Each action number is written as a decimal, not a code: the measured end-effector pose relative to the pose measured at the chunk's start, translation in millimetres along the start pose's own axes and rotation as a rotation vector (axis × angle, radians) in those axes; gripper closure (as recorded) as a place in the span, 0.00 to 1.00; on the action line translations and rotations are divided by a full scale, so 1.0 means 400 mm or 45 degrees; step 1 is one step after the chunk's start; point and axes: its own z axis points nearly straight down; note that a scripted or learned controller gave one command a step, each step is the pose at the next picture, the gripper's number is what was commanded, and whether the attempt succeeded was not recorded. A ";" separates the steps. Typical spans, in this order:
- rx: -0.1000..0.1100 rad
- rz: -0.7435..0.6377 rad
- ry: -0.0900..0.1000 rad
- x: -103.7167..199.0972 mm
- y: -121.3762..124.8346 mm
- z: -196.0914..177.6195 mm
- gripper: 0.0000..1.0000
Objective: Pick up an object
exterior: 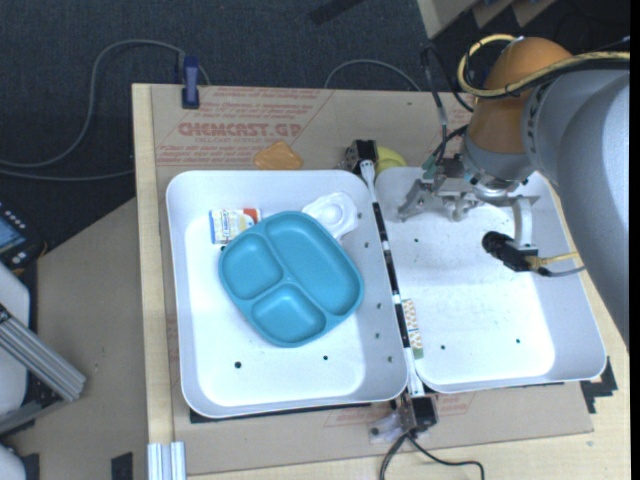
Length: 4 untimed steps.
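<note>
The grey arm [580,158] comes in from three o'clock and bends down over the far end of the right bin [500,338], its orange band [510,88] sitting above the wrist. The hand [445,200] hangs at about twelve o'clock within that bin, low over the white floor near the far wall; whether it is spread wide or drawn narrow cannot be told from this slant, and nothing shows between its tips. A black cable fitting [510,251] juts out just toward four o'clock of the hand. The things to pick lie in the left bin [200,368], well apart from the hand: a blue divided tray [290,278] rests near the middle of that bin, a small printed packet [232,223] lies touching its edge at ten o'clock, and a white cup-like piece [332,213] sits at its one o'clock edge. On the worktop [160,168] beyond the bins lie an orange scrap [277,155] and a yellow object [388,158].
</note>
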 end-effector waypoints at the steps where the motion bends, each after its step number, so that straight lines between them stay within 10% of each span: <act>1: -0.006 0.000 -0.001 0.000 0.017 0.000 0.00; 2: -0.005 0.001 -0.002 0.004 0.016 0.000 0.00; 3: -0.009 0.000 -0.003 0.004 0.018 -0.027 1.00; 4: -0.008 -0.001 -0.003 0.005 0.018 -0.026 0.00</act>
